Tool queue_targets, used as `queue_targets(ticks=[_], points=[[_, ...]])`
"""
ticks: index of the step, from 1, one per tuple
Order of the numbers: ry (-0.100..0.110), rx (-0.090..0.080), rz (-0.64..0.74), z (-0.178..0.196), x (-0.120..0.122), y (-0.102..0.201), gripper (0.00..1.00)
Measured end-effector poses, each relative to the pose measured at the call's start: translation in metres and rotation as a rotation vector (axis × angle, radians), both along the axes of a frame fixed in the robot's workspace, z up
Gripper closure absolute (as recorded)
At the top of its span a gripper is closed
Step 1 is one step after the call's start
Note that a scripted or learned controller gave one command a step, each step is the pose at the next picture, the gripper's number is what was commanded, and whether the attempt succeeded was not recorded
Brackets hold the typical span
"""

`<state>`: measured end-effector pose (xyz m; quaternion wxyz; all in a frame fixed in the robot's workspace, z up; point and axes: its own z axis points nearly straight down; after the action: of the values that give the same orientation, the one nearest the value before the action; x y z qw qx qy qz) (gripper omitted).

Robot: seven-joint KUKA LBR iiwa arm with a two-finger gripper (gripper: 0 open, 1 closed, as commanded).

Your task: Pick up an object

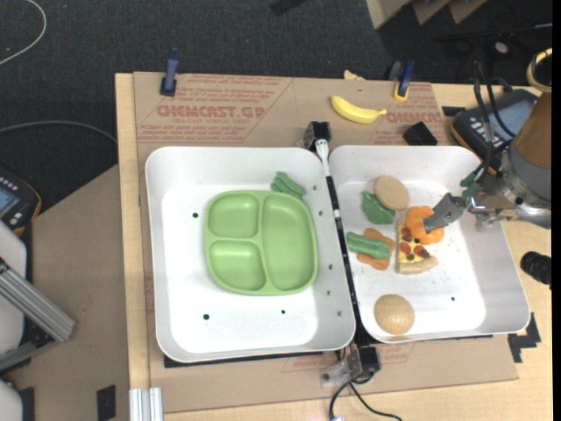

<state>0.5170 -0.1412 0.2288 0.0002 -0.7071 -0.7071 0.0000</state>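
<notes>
Orange toy piece [419, 219] lies in the right bin [491, 274], near its middle, among other play food, and the gripper [441, 216] is right at it. The dark fingertips reach it from the right side, but the view does not let me say if they are released or clenched, or if the piece is between them.

Both white bins sit side by side on a brown cardboard sheet [210, 108] with red printed letters, which covers a pale wooden bench. Blue clamps [170, 73] hold the sheet at its far edge. Around the bench the floor is dark carpet [175, 16], with a thin cable on it. A yellow plastic banana [356, 110] rests on the cardboard, behind the right bin.

In the left bin [175, 235] there is a smooth light green plate [261, 241] with three compartments, and a small green leafy item [287, 183] just beside its far corner. The right bin holds a round tan bun [391, 191] touching a green piece [377, 206], a green bean pod [368, 245] over something orange, a pizza slice [415, 254], and another round tan bun [394, 313] near the front wall.

The grey arm [530, 169] enters from the right and stretches leftward, low over the right bin.
</notes>
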Motion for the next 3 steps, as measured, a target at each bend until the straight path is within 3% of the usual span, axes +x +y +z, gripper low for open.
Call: queue_targets(ticks=[1, 2, 3], points=[[0.01, 0.003, -0.001, -0.136, 0.0, -0.005, 0.0], [-0.004, -0.002, 0.002, -0.132, 0.042, -0.002, 0.0], [-0.005, -0.001, 0.004, -0.143, 0.075, 0.038, 0.0]])
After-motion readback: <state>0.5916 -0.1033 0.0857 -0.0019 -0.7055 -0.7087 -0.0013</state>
